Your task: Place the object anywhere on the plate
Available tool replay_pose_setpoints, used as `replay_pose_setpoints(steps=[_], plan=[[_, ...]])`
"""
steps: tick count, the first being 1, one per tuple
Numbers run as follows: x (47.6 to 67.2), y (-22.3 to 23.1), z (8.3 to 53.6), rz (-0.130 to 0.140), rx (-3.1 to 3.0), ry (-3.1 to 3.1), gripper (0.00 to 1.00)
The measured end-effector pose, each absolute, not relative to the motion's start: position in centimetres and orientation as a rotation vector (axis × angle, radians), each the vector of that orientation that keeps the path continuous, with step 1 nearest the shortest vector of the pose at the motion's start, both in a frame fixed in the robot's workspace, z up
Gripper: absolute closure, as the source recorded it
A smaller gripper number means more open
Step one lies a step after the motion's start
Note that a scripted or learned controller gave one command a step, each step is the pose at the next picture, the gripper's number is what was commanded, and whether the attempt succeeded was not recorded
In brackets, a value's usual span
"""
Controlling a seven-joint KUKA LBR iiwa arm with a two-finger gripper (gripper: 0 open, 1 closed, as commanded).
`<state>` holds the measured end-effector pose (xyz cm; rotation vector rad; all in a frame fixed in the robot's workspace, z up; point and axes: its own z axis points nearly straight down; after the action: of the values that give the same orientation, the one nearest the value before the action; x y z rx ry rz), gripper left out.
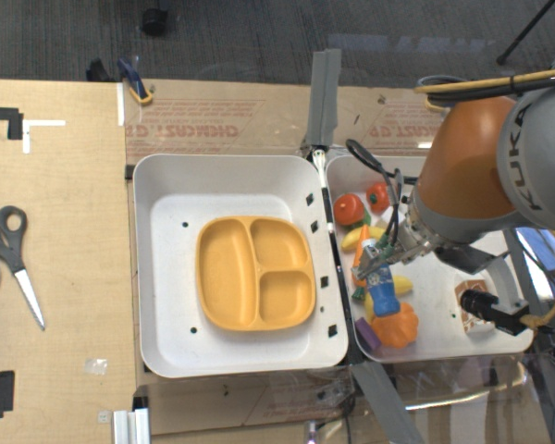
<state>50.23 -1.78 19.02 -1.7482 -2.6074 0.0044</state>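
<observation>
While the grey arm (499, 169) with its orange band reaches in from the right, its wrist is held over the right bin (435, 345), above the toys at that bin's left wall. The bench (55, 248) is the largest thing seen — a pale wooden surface that carries both bins. The left bin (157, 340) is set beside the right one, and their inner walls are touching. In the middle of the left bin the yellow plate (256, 273) is laid flat; three compartments are seen in it, and nothing is lying in them. The gripper (381, 259) is lowered among the toys, and whether the jaws are spread or pressed together cannot be told.

Near the front left corner of the right bin an orange toy (398, 326) is found, and a blue object (383, 298) is touching it from behind. A red tomato-like toy (349, 208) is placed further back along the left wall. At the bench's left edge a pair of scissors (14, 257) is lying.
</observation>
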Motion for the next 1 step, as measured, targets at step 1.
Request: replay_pose_setpoints(steps=[1], plan=[[47.8,8.19,22.3,0.003,-1.738,-2.616,1.0]])
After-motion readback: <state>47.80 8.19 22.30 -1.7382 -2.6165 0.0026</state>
